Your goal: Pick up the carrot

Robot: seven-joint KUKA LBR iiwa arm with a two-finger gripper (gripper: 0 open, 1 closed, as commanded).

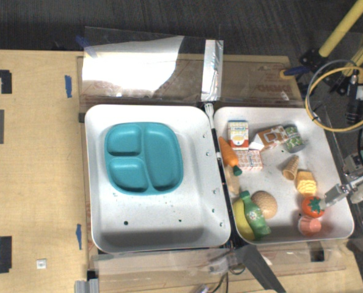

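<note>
Now, from the overhead camera, you see the gripper (343, 191) reaching in low at the right edge of the right bin (337, 140), just beside a tomato (312, 207); you cannot tell how its grasp stands. Your carrot (229, 154) lies against that bin's left wall, apart from the gripper. Near it sit a juice carton (238, 132), a pink box (249, 160), an ice-cream cone (290, 166), a banana (242, 220) and a green bottle (255, 215). Your left bin (196, 212) holds a teal divided plate (144, 157).
</note>
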